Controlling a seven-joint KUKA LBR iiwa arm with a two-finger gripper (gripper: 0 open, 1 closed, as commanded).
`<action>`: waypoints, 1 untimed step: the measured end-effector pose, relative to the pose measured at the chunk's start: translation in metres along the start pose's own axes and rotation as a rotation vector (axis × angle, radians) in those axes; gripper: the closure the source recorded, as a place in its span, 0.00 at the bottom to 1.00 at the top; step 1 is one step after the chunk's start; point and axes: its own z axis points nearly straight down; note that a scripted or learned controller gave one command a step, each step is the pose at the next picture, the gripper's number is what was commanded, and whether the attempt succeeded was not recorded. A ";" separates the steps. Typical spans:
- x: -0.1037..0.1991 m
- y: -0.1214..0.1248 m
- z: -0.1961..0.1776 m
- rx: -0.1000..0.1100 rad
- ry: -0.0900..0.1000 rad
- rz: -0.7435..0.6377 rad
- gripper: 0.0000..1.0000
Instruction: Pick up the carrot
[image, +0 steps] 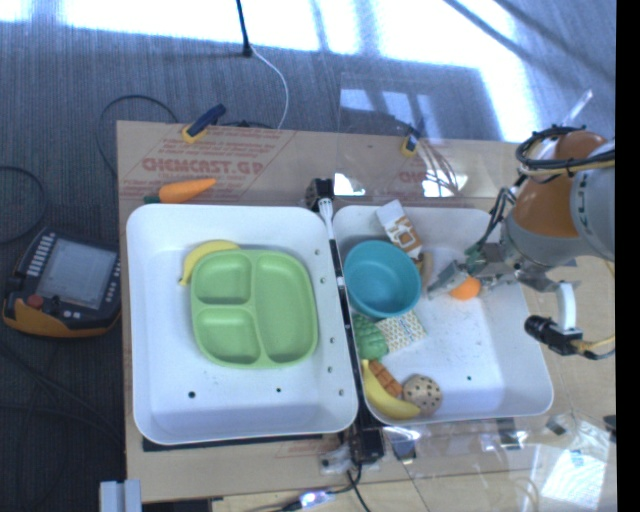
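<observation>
The carrot (464, 289), a small smooth orange piece, sits in the right bin (500, 390) at the tip of the gripper (452, 281), touching it. Whether the jaws pinch it cannot be told. A round blue bowl (381, 279) lies just left, a small carton (400, 229) behind it. A green divided plate (251, 307) fills the left bin (160, 390), a banana (205, 252) at its rim.

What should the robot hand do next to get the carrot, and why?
Probably lift straight up, slowly. The gripper is in the right bin, and the orange carrot seems to sit at its fingertips beside the blue bowl. A small lift would show whether the grip holds.
</observation>
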 end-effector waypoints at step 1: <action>-0.002 -0.001 -0.008 0.003 -0.006 0.001 1.00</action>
